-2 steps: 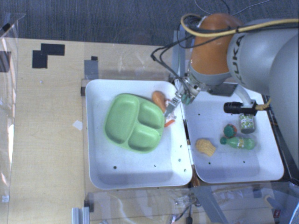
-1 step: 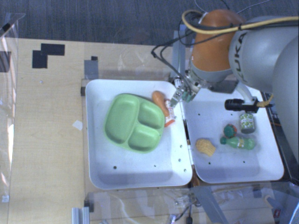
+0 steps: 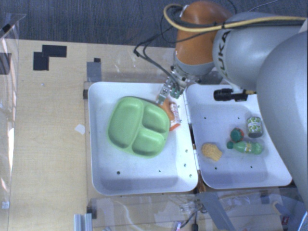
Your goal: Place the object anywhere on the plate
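Grey arm lettered KUKA sets its jaws, pinching an orange object, beside the green plate

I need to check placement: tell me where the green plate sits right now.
The green plate lies in the left white bin, toward its upper middle. An orange object is at its upper right edge, just under the gripper.

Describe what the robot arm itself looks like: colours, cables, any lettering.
The arm is bulky, rounded and light grey, with a glossy orange band above the wrist. Dark KUKA lettering runs along the grey shell. A yellow hose and thin black cables loop around it. The gripper is small, metallic and green-tinged.
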`<state>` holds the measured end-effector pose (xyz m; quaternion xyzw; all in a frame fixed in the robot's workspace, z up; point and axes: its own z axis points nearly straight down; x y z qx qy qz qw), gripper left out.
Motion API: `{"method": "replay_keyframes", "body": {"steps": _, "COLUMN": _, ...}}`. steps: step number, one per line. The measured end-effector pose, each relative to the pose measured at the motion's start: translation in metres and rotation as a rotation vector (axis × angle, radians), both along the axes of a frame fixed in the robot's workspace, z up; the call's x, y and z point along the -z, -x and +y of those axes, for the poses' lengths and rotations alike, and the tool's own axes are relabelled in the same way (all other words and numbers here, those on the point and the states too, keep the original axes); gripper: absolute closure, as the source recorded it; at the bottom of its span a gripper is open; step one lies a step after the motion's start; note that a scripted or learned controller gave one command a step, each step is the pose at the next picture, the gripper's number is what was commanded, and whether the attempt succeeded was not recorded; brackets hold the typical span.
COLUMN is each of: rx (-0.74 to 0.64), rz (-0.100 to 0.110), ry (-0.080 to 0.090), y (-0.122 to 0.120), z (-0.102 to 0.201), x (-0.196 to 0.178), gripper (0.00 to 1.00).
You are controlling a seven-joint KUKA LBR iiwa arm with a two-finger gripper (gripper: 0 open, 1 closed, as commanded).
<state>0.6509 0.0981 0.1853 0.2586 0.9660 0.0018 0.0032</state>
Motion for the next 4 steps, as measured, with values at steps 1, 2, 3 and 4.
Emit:
{"method": "replay_keyframes", "body": {"steps": 1, "rx": -0.001, "rz": 0.0, "ry": 0.0, "y": 0.0, "z": 0.0, "x": 0.0, "gripper": 0.0}}
{"method": "replay_keyframes", "body": {"steps": 2, "rx": 0.264, "rz": 0.004, "ry": -0.001, "y": 0.098, "z": -0.006, "x": -0.028, "gripper": 0.0}}
{"method": "replay_keyframes", "body": {"steps": 3, "rx": 0.261, "rz": 0.0, "ry": -0.002, "y": 0.096, "z": -0.006, "x": -0.038, "gripper": 1.0}}
{"method": "replay_keyframes", "body": {"steps": 4, "rx": 0.261, "rz": 0.0, "ry": -0.002, "y": 0.096, "z": -0.006, "x": -0.038, "gripper": 0.0}}
